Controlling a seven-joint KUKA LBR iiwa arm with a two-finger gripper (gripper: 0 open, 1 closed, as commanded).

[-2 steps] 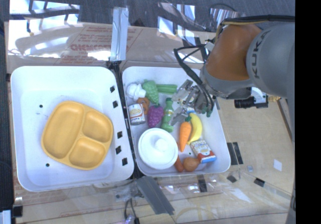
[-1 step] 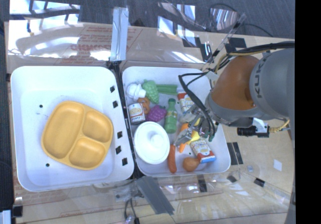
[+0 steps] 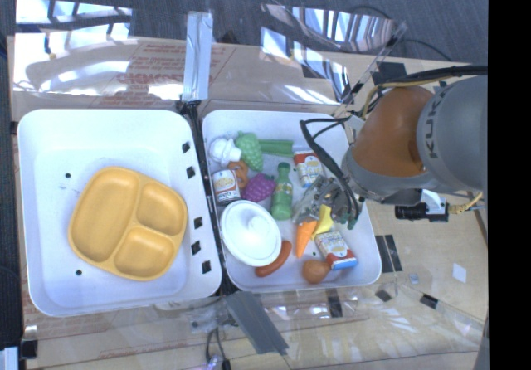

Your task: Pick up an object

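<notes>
Camera view: the objects for picking sit crowded in the right bin [image 3: 365, 265], and the tool [image 3: 325, 198] is down among them near that bin's right-hand side, its dark linkage over the pile; whether it is released or clenched cannot be told, as the tips are lost in the clutter. Directly under and just below the tool lie a yellow banana-like piece [image 3: 323, 219] and an orange carrot [image 3: 304, 237], touching each other. Below those, toward the bin's near edge, a small carton with a red and white label [image 3: 335, 250] rests beside a round orange fruit [image 3: 314, 270]. Left of the tool stands a green bottle [image 3: 283, 192], with a purple grape cluster [image 3: 260, 187] just beyond it and a small jar with a label [image 3: 224, 186] further left against the bin wall. Left and below, a white bowl [image 3: 250, 233] sits upside down, a red sausage [image 3: 275, 260] curving along its lower edge. Above and left of the tool: a second labelled carton [image 3: 309, 167], a green leafy vegetable [image 3: 250, 149] with a green stalk, and a white rounded item [image 3: 221, 148]. Rising to the right of the tool, the arm [image 3: 448, 140] shows its orange band and grey housing, with black cables looping over the bin rim. Well left, the other bin [image 3: 50, 136] holds a yellow divided plate [image 3: 126, 221]. Both bins rest on the table [image 3: 149, 61].
</notes>
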